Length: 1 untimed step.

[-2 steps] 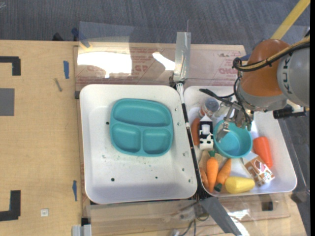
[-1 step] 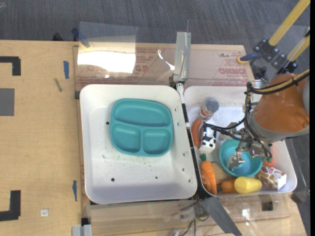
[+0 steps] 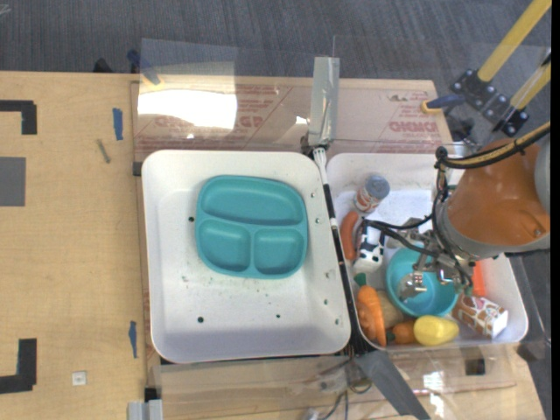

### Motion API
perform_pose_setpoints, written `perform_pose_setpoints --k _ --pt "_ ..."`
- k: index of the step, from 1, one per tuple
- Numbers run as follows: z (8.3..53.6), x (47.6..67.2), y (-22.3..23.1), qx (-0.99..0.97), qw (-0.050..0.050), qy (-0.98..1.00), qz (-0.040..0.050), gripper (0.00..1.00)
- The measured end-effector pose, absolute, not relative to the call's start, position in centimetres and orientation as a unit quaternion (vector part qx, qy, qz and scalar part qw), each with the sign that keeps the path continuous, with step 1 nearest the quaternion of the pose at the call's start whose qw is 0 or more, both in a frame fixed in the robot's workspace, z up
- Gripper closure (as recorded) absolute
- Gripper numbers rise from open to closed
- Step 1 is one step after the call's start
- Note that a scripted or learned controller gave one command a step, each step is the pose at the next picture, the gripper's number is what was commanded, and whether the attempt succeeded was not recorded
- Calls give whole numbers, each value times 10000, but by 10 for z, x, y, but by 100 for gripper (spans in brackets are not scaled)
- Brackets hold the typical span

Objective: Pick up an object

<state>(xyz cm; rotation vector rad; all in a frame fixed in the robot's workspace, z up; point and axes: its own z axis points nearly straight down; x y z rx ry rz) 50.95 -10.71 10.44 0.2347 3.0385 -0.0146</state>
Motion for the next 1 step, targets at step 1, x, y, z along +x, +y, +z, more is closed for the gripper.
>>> perform_pose_setpoints --k 1 --pt "103 630 -108 917 24 9958 -1 0"
